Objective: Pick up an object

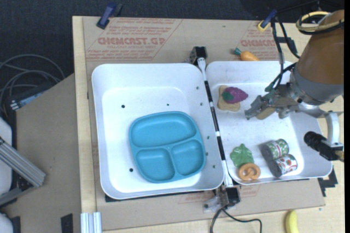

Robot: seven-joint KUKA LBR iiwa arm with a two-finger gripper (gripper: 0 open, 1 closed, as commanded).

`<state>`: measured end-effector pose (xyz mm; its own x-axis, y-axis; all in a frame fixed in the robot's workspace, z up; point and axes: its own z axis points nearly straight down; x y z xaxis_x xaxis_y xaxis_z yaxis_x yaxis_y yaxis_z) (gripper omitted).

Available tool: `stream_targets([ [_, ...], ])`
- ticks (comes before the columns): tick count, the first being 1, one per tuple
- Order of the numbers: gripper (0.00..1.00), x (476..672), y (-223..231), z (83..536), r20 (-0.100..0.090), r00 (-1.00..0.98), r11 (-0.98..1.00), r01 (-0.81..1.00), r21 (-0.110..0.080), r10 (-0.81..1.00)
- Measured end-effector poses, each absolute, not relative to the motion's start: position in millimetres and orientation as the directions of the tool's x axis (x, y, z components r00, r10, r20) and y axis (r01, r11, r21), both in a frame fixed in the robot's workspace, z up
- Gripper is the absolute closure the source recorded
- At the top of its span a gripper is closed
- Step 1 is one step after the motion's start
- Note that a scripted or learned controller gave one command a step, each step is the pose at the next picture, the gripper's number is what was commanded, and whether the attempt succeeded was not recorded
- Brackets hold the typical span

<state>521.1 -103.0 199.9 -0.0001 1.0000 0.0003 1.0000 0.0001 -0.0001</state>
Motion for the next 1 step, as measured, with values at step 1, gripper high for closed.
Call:
stream_targets([
  [1,0.00,588.5,-177.0,99.9,-0.001,0.002,-0.002,1.000,-0.001,1.000],
])
